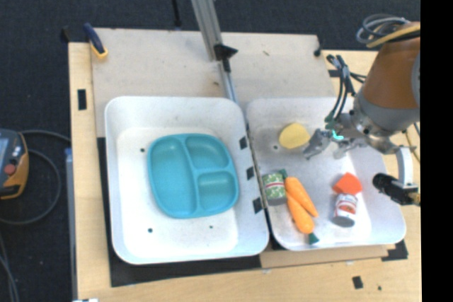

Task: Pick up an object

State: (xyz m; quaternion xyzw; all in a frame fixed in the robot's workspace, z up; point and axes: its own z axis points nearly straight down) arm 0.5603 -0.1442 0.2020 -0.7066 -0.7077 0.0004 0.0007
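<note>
The right bin holds a yellow lemon-shaped object, a small green can, two orange carrots and a white bottle with an orange cap. My gripper hangs over the bin's upper middle, just right of the yellow object and above the bottle. Its fingers stand apart, with nothing between them. The grey and orange arm comes in from the right edge.
The left bin holds a blue divided plate. A grey metal post rises from the back of the bench between the bins. Cables loop beside the arm at the upper right.
</note>
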